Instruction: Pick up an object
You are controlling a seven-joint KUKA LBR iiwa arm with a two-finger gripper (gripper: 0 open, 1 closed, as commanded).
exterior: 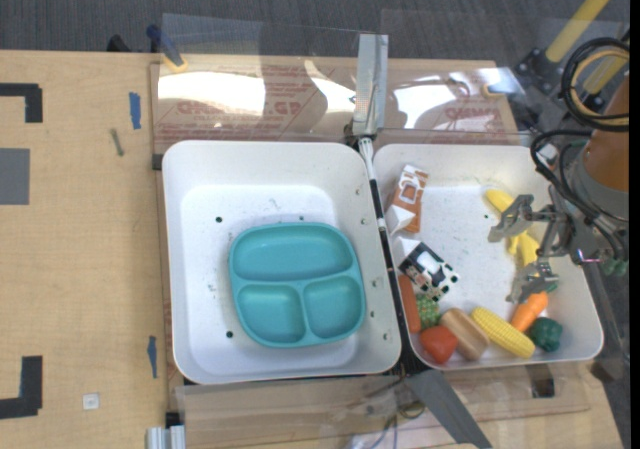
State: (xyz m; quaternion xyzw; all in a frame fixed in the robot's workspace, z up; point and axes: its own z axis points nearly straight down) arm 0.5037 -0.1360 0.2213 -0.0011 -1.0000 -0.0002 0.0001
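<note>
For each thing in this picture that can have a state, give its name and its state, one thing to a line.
Gripper: fingers spread, nothing between them, low over the right bin.
Teal divided plate: flat in the left bin, compartments bare.
Corn cob: lying on its side.
Carrot: lying tilted, below the gripper.
Tomato: resting by the near wall.

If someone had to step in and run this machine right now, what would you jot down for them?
Claw: low in the right bin, fingers spread, nothing between them.
Things: banana just left of the claw, carrot under its lower finger; corn, broccoli, tomato and a black-and-white toy along the bin's near side. A teal divided plate sits in the left bin.
Done: nothing lifted.
Left: close on one item, likely the banana or carrot, and raise it.
</note>
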